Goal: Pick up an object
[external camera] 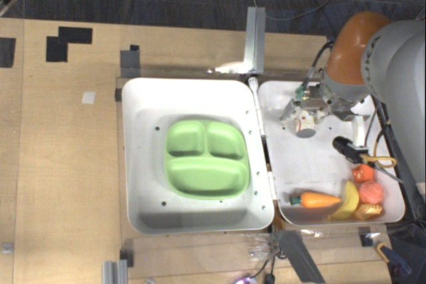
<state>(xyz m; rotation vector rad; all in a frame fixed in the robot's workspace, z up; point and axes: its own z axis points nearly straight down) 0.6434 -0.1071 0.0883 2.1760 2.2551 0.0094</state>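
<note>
The pale wooden tabletop (60,163) carries two shallow white bins. The left bin (143,143) holds a light green three-compartment plastic tray (205,157). In the right bin (313,166), the tool (304,118) hangs over the upper part; whether it is open is unclear. Near the bottom edge lie an orange toy carrot (319,199), a yellow banana (347,201) and a red tomato (371,192).

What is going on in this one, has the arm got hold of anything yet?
Not that the view shows. The grey KUKA arm reaches in from the right, with its gripper hanging over the upper part of the right bin. The toy food, a carrot, a banana and some red pieces, lies along that bin's near edge, away from the gripper. The left bin holds a green divided tray.
</note>
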